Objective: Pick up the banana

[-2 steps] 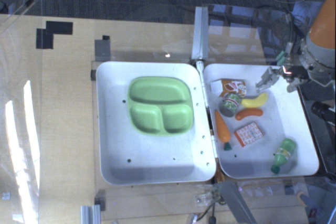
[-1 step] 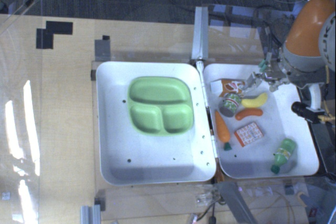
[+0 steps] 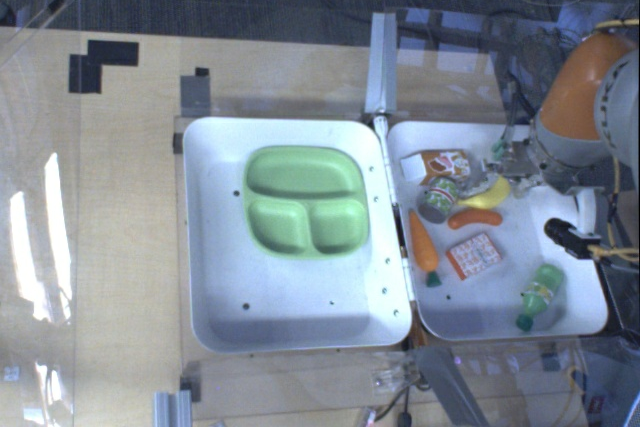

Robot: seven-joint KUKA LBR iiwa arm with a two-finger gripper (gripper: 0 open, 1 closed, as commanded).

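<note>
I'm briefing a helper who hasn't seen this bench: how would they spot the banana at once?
Look in the right white bin, toward its far side, close by the arm's gripper. The banana lies there between a small can and the gripper, just above a red-orange sausage-shaped toy. It is the one yellow, curved thing in the bin.

Banana [image 3: 487,194] hemmed by can [image 3: 437,201] at left, sausage [image 3: 474,219] below; right bin [image 3: 570,315] floor beside it bare.
</note>
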